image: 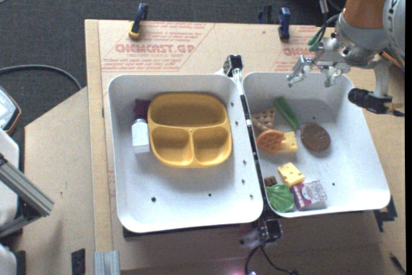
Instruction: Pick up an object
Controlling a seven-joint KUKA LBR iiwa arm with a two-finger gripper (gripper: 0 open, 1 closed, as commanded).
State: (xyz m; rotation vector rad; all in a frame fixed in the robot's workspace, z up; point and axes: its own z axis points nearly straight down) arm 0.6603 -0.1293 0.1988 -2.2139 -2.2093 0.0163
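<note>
Arm in from the right, orange band visible top right. Hand hovers over the back edge of the right bin, fingers spread apart and released, nothing between them.

Right bin contents, all lying on the bin floor and apart from the hand:
- green stick, slanted, nearest thing to the hand
- waffle piece near the divider
- orange round piece touching a pale yellow block
- brown disc right of those
- small yellow cheese wedge further front
- green leaf-shaped item at the front edge, just beside a red-and-white packet

Left bin: yellow compartment tray sits roughly centred, three sections. White bottle just beside its left side, with a dark purple item behind the bottle (can't tell what it is).

Both bins sit side by side on a cardboard-covered surface with red print. Blue clamps at the back edge: one with yellow at left, one at right.

No candidate object is lifted; every one is down in the right bin, in front of and below the hand.
</note>
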